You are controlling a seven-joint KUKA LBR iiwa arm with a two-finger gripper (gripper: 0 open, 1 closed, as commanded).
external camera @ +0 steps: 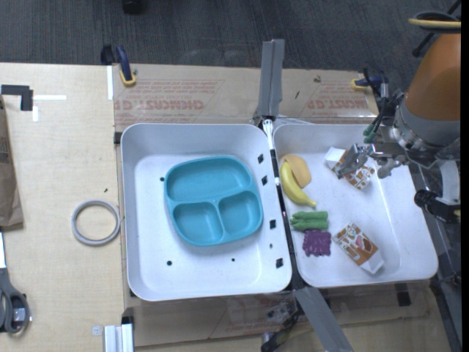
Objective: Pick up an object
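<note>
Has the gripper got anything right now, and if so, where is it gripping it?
Cannot be told. The gripper sits over a small white-and-orange carton in the right white bin, but nothing is clearly seen between its fingers.

The grey arm with its orange band (438,72) is cut off by the right edge. Its two-finger gripper (355,160) hides part of a small printed carton (360,176). Metal scissors (11,308) run off the left edge.
</note>
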